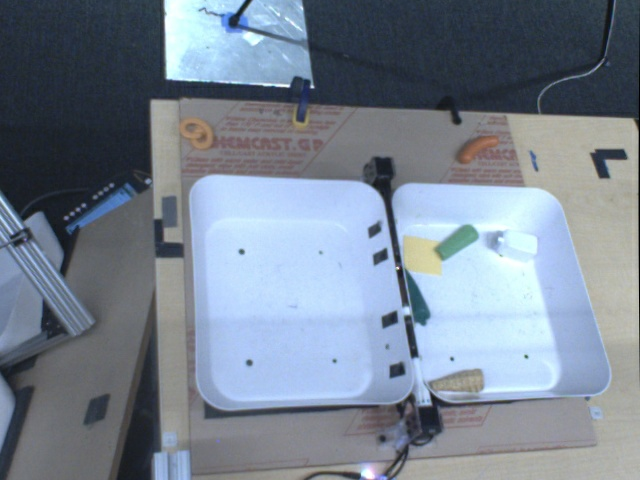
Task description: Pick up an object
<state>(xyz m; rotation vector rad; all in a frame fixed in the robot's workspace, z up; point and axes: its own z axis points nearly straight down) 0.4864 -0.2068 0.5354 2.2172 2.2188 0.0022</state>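
Camera view, right bin: green cylinder at eleven o'clock touching yellow block, white piece at twelve, tan cone at seven. Gripper state impossible to tell.

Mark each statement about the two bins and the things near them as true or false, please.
1. The green cylinder lies in the right bin. True.
2. The yellow square lies in the left bin. False: it lies in the right bin.
3. The waffle cone lies near the right bin's front edge. True.
4. The orange sausage lies inside a bin. False: it lies on the board behind the right bin.
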